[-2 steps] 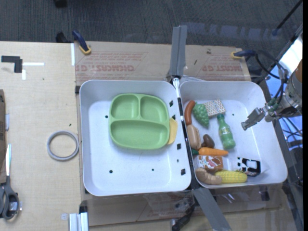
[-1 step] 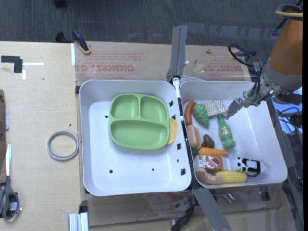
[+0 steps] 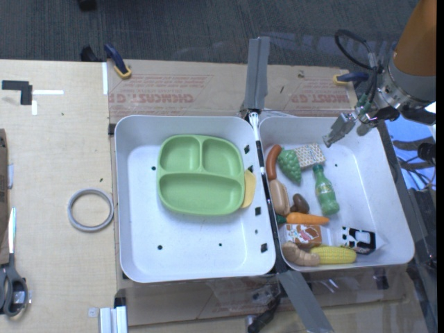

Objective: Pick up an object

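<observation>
A KUKA arm's gripper (image 3: 336, 133) hangs over the upper right part of the right-hand bin (image 3: 388, 207), its fingers angled down toward seven o'clock; whether they are spread or pressed together cannot be told, and nothing shows between them. The arm (image 3: 416, 40), grey with an orange band, enters from the two o'clock corner. Toy food crowds the bin's left half. At about eight o'clock from the gripper lie a speckled block (image 3: 309, 155) and a green broccoli piece (image 3: 289, 166), with a red sausage (image 3: 272, 160) beside the bin's left wall. A green bottle (image 3: 325, 191) lies near the bin's middle. Further toward six o'clock are a hot dog (image 3: 279, 197), a carrot (image 3: 307, 219), a corn cob (image 3: 334, 255) and a black-and-white carton (image 3: 358, 239). In the left bin (image 3: 139, 255), a green divided plate (image 3: 201, 175) rests toward twelve o'clock. A tape ring (image 3: 90, 209) lies on the bench at nine o'clock.
</observation>
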Robot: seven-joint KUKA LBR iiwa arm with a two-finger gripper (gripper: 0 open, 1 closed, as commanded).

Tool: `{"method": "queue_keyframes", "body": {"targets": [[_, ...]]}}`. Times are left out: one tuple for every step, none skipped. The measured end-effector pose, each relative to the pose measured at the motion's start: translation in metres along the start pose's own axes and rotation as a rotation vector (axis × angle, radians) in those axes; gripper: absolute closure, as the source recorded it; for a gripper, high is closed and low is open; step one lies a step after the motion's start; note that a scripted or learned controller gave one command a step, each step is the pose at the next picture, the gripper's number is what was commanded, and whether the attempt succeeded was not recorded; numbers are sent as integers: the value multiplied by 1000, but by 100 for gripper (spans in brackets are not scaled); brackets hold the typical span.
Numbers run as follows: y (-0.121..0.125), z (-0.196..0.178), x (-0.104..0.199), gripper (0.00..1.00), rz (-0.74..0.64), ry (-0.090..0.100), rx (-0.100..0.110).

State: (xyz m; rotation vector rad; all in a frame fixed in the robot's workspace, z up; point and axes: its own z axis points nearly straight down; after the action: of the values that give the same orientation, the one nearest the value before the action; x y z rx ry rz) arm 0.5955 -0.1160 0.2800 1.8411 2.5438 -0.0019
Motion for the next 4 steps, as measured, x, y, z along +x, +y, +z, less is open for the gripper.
{"method": "queue_keyframes", "body": {"targets": [[0,-8,-1,100,-2,-1,1],[0,-8,-1,0,-2,-1,1],[-1,177,6,0,-43,2,1],[-2,168,5,100,-40,1,1]]}}
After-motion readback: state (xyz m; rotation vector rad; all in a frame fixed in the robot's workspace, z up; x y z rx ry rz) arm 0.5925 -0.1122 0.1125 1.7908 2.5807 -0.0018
